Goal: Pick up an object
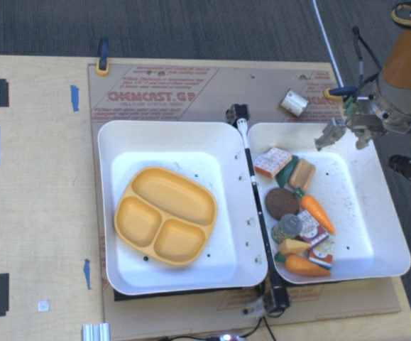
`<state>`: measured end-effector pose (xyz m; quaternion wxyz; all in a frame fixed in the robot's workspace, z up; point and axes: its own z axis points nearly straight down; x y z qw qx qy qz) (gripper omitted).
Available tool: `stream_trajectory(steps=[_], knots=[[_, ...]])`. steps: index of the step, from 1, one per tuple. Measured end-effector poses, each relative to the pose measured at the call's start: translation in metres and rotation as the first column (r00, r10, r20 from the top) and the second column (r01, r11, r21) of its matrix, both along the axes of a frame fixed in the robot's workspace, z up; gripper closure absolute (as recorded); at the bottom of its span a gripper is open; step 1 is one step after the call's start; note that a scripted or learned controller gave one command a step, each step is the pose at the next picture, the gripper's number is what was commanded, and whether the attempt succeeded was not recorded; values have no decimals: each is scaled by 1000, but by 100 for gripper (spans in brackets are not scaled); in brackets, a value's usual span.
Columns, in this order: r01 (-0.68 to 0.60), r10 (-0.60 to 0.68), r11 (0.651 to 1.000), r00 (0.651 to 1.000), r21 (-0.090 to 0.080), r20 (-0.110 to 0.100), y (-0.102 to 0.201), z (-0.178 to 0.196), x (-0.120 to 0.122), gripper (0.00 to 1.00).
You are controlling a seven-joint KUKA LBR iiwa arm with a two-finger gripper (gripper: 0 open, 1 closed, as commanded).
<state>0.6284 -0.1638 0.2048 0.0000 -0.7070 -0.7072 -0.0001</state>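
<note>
The right bin (361, 190) holds a cluster of toy foods along its left side: a red and white box (272, 161), a tan bread piece (302, 174), a brown round patty (282, 203), an orange carrot (316, 213), a grey can (290, 226), a small printed packet (320, 249) and an orange piece (302, 265). My gripper (344, 137) hangs over the bin's far right corner, well apart from the foods, open with nothing between its fingers.
The left bin (113, 148) carries a yellow three-section plate (165, 214). A small white block (294, 103) lies on the board behind the right bin. A black clamp (238, 113) sits between the bins at the back. Blue clips mark the board's edges.
</note>
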Motion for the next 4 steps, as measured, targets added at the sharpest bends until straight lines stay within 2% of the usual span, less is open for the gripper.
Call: stream_trajectory(steps=[1, 2, 3, 4], knots=[[0, 0, 1000, 1000, 0, 2, 23, -119, -36, 0], [1, -1, 1000, 1000, -2, 8, 22, -107, -35, 100], [1, -1, 1000, 1000, -2, 7, 22, -107, -35, 0], [-1, 1, 1000, 1000, 1, 3, 72, -118, -70, 0]])
